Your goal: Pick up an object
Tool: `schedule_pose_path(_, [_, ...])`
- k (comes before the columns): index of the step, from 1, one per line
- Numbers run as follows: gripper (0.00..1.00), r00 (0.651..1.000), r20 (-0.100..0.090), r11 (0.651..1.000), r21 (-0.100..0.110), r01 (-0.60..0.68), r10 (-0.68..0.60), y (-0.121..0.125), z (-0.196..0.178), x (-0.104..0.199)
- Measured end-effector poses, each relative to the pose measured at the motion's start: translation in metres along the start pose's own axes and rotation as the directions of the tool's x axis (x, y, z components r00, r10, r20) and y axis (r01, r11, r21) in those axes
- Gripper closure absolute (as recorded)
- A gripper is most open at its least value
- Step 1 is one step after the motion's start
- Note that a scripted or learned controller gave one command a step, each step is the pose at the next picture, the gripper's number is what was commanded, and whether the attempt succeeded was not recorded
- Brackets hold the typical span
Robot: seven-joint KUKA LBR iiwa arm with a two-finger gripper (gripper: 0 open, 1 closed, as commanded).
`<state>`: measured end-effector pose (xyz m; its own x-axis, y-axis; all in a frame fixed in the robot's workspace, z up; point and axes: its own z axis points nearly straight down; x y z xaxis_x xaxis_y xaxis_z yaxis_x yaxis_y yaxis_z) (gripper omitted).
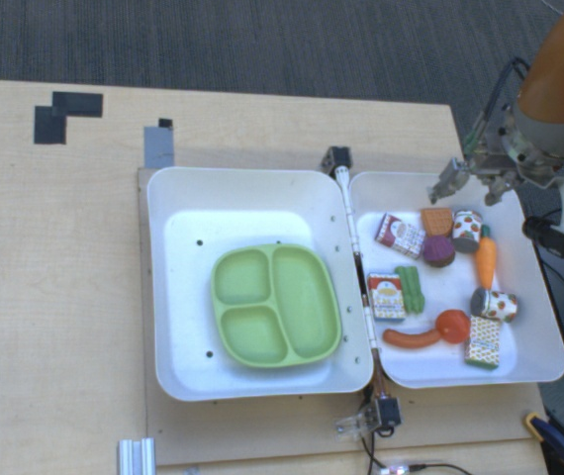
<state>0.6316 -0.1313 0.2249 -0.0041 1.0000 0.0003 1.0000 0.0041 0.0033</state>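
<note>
Grey metal end effector [472, 181] hangs over the right bin's [549, 359] far rim at about 1 o'clock of that bin, prongs spread apart, nothing between them. Orange band of the arm [559, 62] sits above it at upper right.

Right bin contents, all lying loose: orange cracker-like square [436, 221] just below the end effector, purple round piece [439, 251] touching it at 6 o'clock. Red-and-white carton [400, 235] at 9 o'clock of the cracker. White strawberry-print piece [467, 228] at 3 o'clock of the cracker, carrot [485, 261] just below that. Small juice box [387, 296] with green pea pod [413, 290] beside it at 3 o'clock. Red sausage [412, 338] near the bin's front, red tomato-like piece [451, 326] touching its right end. Patterned packet [484, 341] at 3 o'clock of the tomato, small round can [495, 305] above it.

Left bin [163, 265] holds a green three-compartment plate [275, 305]. Both bins on a light wood table [54, 295].
</note>
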Motion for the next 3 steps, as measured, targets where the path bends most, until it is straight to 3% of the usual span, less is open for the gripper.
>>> schedule_pose_path(1, [0.0,1.0,0.003,1.0,-0.013,0.0,0.0,0.014,0.123,0.01])
schedule_pose_path(2, [1.0,1.0,0.004,1.0,-0.02,0.002,-0.002,0.016,0.111,0.011])
schedule_pose_path(3, [1.0,1.0,0.001,1.0,-0.001,-0.001,0.001,0.037,0.119,-0.075])
